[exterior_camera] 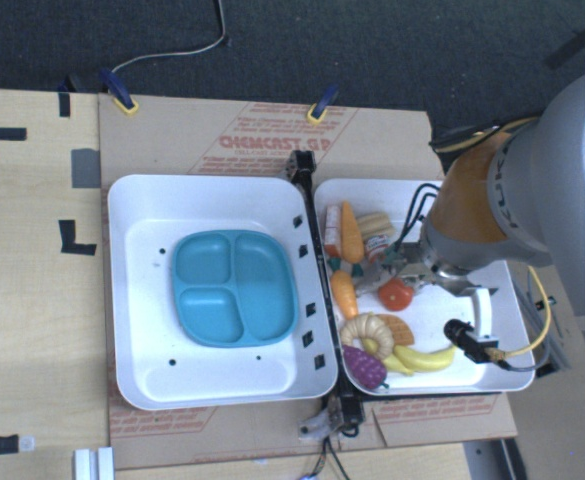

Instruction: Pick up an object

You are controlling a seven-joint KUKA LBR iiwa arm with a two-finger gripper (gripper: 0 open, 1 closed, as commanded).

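Your arm reaches in from the right over the right bin (517, 383); its wrist covers the bin's middle-right. The gripper (400, 266) sits low at the wrist's left end, directly above the red tomato (396, 294). Whether the claw is spread or pressed together you cannot tell: the wrist body hides its tips. Nothing is seen pinched.

Candidate object: the tomato, in the right bin's centre, just on the near side of the claw and touching or almost touching it. Being round, it has no long axis, so claw rotation matters little.

Neighbours crowd it:
- orange carrot (350, 230), long axis running far-to-near, just to the far-left
- smaller orange piece (344, 293) just to the left, along the bin's left wall
- croissant (370, 333) on the near-left
- banana (422, 359), lying left-right, on the near side
- purple grapes (365, 368) at the near-left corner

The left bin (132, 268) holds a blue divided plate (234, 288), well apart from the claw.

Judgement: the move turns on a short shift toward the near side, then straight down; drifting left risks the orange piece instead.
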